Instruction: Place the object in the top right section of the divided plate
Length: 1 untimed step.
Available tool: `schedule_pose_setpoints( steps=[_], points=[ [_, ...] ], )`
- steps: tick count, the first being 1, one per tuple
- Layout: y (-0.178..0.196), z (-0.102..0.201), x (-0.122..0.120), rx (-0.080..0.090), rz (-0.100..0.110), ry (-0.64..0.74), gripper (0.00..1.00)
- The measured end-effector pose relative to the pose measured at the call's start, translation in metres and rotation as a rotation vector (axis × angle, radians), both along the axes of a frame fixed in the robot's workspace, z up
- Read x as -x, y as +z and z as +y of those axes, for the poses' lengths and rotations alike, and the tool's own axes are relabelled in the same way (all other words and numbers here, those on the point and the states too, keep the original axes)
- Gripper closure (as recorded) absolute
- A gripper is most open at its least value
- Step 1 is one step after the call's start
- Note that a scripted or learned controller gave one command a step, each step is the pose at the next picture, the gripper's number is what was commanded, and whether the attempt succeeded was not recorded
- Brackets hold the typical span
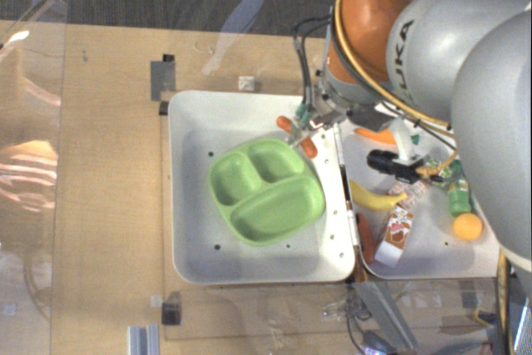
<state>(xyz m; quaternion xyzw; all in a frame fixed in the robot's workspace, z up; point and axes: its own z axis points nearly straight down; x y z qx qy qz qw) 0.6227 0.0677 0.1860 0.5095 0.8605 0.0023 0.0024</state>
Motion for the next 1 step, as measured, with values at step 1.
schedule_pose_setpoints(
  steps=[1],
  points=[
    [-0.0001,-0.0001,0.0000,0.000,0.000,0.000,0.00]
  ],
)
